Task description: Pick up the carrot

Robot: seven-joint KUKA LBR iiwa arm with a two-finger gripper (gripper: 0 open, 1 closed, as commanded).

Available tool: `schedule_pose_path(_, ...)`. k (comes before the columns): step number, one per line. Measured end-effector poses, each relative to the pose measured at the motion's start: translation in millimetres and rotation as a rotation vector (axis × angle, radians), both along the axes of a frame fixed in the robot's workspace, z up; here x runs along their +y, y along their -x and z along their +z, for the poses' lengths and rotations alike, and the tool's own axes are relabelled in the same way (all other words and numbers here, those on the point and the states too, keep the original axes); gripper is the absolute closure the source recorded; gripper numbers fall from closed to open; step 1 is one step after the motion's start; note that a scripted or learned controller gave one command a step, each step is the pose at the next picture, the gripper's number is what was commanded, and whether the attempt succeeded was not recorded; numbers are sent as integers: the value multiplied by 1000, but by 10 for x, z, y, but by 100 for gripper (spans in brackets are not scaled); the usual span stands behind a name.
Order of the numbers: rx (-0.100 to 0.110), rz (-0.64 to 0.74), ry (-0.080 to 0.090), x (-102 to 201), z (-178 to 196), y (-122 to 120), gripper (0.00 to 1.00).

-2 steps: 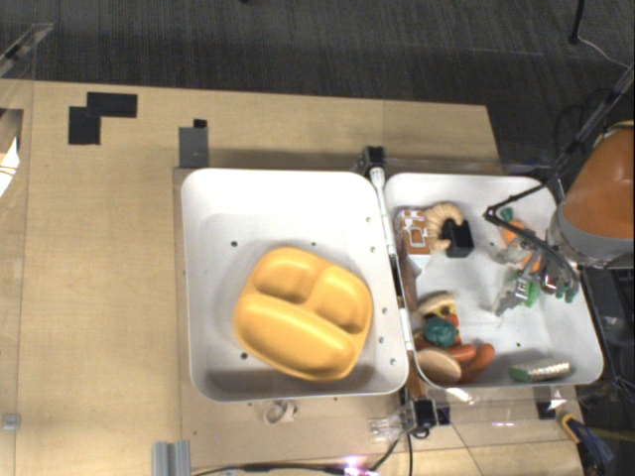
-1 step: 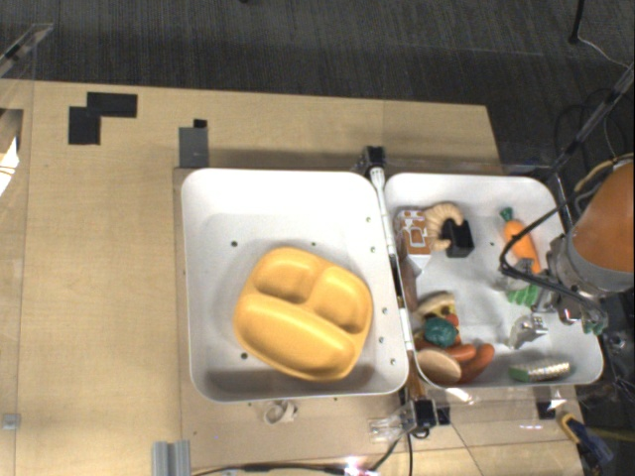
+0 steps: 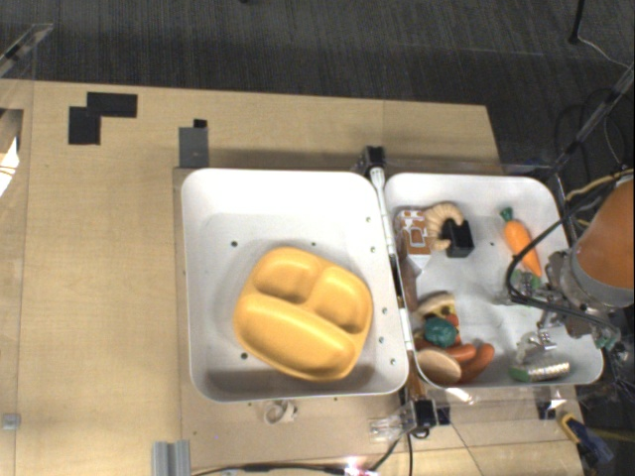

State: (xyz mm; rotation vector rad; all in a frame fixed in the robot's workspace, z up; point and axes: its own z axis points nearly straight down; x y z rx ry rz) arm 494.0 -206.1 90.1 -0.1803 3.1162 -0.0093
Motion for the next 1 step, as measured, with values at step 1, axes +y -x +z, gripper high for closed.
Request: schedule_pose_path(1,1,-606,-14,24,-8,-549,0)
